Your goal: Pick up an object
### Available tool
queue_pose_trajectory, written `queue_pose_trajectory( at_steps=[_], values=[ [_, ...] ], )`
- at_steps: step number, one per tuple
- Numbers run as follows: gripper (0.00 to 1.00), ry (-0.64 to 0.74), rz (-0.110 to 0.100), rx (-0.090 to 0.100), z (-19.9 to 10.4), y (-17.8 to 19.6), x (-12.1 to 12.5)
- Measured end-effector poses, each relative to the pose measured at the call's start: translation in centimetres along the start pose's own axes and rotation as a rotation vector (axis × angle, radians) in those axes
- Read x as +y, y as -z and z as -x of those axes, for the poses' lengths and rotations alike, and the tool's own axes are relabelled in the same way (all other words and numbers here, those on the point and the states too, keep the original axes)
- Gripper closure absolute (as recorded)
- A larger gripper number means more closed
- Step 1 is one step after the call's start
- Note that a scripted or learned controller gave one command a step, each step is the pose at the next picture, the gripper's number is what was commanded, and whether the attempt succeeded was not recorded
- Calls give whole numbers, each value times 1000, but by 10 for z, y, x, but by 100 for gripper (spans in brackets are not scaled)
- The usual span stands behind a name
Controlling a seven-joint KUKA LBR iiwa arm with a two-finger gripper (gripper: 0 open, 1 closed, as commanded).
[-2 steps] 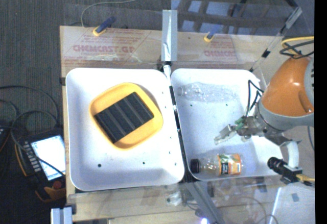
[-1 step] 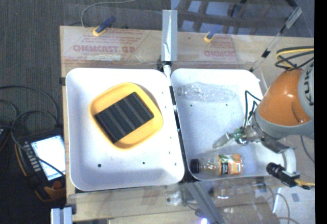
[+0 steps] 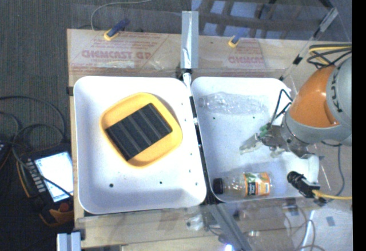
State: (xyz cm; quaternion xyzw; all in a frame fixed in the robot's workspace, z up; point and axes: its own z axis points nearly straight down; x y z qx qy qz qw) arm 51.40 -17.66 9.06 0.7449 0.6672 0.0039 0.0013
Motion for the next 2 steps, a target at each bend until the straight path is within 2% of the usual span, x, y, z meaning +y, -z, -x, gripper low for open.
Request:
queue_pose_trajectory(
  at_steps=[1,2],
  values=[
    [0,-12,-11,-2,-31,33,-34],
    [0,230,-1,1,-7,0,-28]
  ],
)
